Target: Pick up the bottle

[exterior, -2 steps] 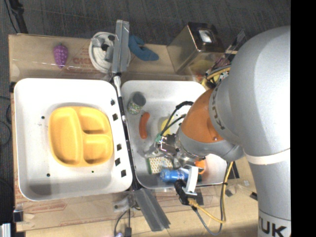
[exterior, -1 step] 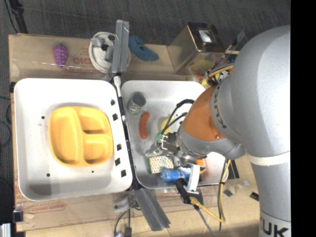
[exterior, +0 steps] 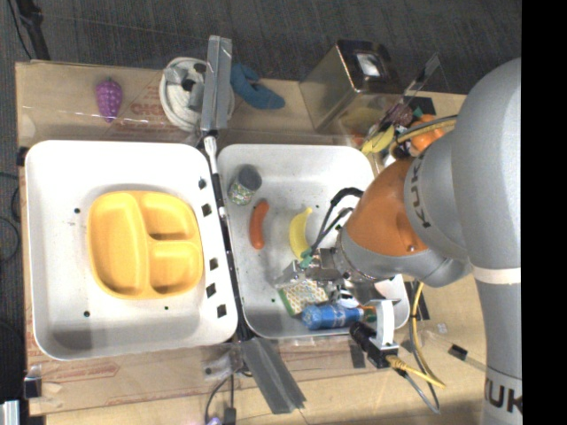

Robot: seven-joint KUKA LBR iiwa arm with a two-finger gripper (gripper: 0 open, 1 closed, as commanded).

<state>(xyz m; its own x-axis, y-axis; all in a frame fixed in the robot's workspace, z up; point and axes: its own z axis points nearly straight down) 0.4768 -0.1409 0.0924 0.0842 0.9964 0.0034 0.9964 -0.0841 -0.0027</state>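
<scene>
Lying on its side at the near edge of the right bin (exterior: 266,162), the blue bottle (exterior: 330,315) sits just below the gripper (exterior: 321,277), whose grip state I cannot tell; a sausage (exterior: 258,224) and banana (exterior: 300,231) lie farther back.

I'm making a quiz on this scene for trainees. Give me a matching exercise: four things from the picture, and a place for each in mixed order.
Things:
1. yellow tray
2. banana
3. blue bottle
4. purple grapes

Places:
A. right bin, near its front wall
B. on the bench behind the left bin
C. left bin
D. right bin, beside the sausage

Pairs: 1-C, 2-D, 3-A, 4-B
</scene>
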